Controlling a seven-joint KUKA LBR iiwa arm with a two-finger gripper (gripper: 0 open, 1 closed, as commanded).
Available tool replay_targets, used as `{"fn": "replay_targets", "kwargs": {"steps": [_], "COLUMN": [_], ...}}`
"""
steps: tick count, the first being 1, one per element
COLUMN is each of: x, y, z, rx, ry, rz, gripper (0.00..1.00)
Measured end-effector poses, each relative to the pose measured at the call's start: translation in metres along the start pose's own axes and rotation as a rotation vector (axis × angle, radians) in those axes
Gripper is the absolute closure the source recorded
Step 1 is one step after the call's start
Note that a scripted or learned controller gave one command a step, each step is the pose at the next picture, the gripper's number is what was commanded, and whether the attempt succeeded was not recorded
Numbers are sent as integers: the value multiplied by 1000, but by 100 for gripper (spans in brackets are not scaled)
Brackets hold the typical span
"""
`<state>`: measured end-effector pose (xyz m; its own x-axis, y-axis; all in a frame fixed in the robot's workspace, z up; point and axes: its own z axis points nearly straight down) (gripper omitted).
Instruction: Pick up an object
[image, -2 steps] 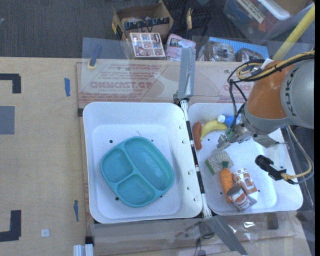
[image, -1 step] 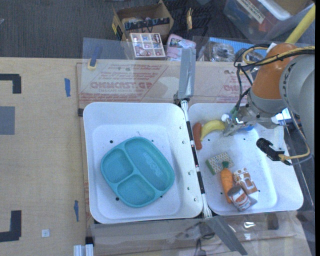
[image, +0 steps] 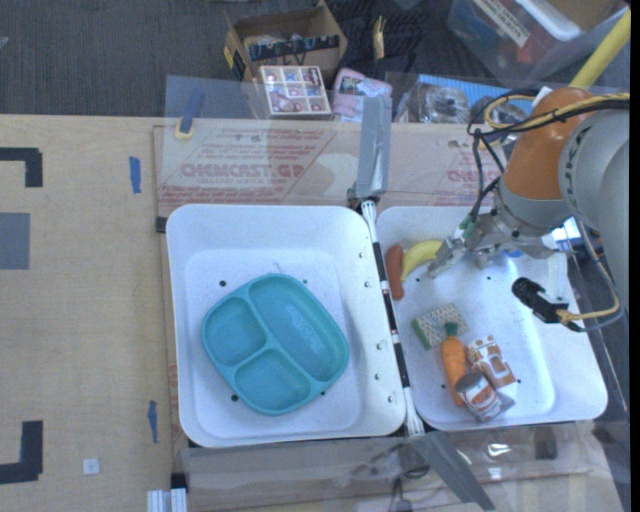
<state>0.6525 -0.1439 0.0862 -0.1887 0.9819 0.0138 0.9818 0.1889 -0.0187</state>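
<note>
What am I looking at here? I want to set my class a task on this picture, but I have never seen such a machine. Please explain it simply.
One camera fixed above a bench looks down at a slant. The grey machine with the orange band is a robot arm reaching in from the right. Its end effector hangs over the far end of the right bin, close to a banana; I cannot tell whether it grips anything.

Two shallow white bins sit side by side. The left bin holds a teal divided plate. The right bin holds the banana, a sausage, a carrot, a small patterned block and a small carton. The arm's job is to pick up one object.
</note>
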Motion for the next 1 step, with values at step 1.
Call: {"fn": "replay_targets", "kwargs": {"steps": [1], "x": [27], "y": [-46], "z": [0], "rx": [-23], "ry": [-17], "rz": [-173], "gripper": [0]}}
